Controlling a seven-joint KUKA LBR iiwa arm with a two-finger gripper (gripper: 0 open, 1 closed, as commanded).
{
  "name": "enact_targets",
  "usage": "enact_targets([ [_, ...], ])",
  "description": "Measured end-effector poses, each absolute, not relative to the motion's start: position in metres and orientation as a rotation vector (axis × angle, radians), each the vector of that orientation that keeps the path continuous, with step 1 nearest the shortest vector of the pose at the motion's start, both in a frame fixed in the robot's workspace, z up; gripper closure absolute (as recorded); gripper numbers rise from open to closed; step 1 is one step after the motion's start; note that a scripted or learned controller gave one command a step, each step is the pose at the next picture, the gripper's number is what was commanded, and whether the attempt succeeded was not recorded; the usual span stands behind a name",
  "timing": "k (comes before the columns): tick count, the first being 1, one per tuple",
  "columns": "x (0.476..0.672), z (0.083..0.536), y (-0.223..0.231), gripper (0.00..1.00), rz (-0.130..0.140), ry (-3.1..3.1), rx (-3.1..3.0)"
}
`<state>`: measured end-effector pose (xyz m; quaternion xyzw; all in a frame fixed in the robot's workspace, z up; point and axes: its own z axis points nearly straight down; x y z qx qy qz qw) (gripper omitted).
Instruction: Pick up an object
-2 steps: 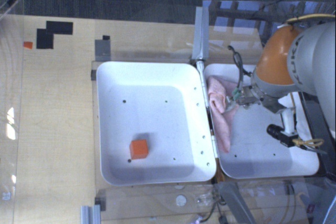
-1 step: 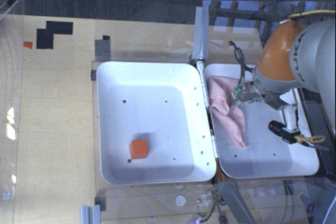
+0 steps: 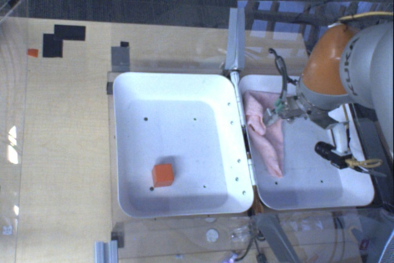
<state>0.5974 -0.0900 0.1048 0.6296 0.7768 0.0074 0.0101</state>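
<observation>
From the camera view above the counter (image 3: 61, 132): a pink cloth (image 3: 266, 138), soft and crumpled, lying as a long rumpled strip along the left wall of the right-hand white bin (image 3: 320, 194), bunched thicker at its upper end and trailing down toward the bin's middle. Pale rose in colour, with folds and a lighter underside showing near the top.

Over the cloth's upper part, the end effector (image 3: 278, 113), reaching in from the right on the grey arm (image 3: 369, 71) with its orange band (image 3: 326, 68); tips down at the cloth's upper folds, right against the fabric (whether spread or closed on it, cannot tell from this angle).

In the left-hand white bin (image 3: 129, 101), a small orange block (image 3: 163, 175) resting alone on the floor toward the lower left, well apart from the cloth. Between the two bins, a narrow metal divider (image 3: 243, 132).

On the bare wood to the upper left, black L-shaped marker (image 3: 60, 39) and a tiny orange square (image 3: 32, 53) beside it
</observation>
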Motion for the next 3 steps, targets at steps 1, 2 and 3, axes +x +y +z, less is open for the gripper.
enact_targets([
  [1,0.584,0.094,-0.089,0.0,0.02,2.55,1.796],
  [2,0.587,0.107,-0.087,1.0,0.028,2.549,1.79],
  [3,0.587,0.107,-0.087,0.0,0.028,2.549,1.79],
])
